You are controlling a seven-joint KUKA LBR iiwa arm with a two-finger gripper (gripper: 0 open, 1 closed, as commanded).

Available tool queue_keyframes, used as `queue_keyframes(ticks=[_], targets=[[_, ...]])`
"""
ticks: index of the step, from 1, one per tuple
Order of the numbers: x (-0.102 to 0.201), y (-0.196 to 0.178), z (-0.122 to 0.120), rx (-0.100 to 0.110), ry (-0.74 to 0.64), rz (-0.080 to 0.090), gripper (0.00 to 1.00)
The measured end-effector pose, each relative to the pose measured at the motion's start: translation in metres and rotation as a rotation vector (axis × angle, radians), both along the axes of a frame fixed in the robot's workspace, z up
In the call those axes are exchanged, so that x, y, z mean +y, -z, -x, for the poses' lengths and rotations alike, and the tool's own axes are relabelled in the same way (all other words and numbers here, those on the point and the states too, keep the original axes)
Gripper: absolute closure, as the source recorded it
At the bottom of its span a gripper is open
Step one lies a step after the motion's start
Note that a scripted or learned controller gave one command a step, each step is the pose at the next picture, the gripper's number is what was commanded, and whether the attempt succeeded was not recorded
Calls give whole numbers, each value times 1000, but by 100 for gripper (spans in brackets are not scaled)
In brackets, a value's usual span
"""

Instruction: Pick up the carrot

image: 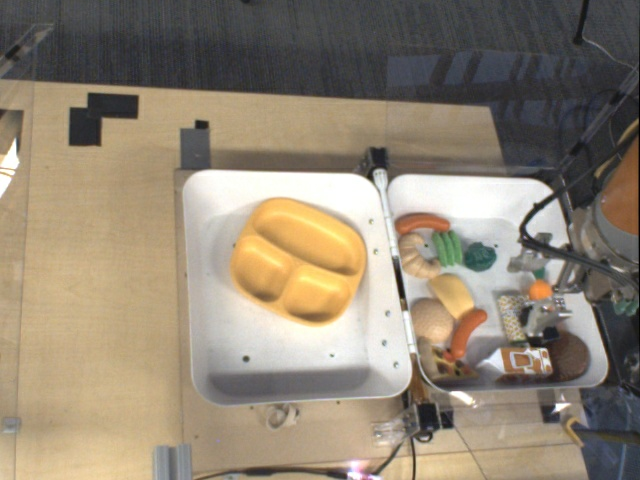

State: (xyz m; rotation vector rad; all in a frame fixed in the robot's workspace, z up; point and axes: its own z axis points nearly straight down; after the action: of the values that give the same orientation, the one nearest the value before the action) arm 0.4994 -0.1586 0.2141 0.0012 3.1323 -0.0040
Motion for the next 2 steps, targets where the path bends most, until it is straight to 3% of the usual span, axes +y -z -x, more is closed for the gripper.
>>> queue_keyframes(ticks=[1,2], targets=[[-48,3,6,-2,-198,3,0],[-47,-4,-6,-3,-628,6,0]])
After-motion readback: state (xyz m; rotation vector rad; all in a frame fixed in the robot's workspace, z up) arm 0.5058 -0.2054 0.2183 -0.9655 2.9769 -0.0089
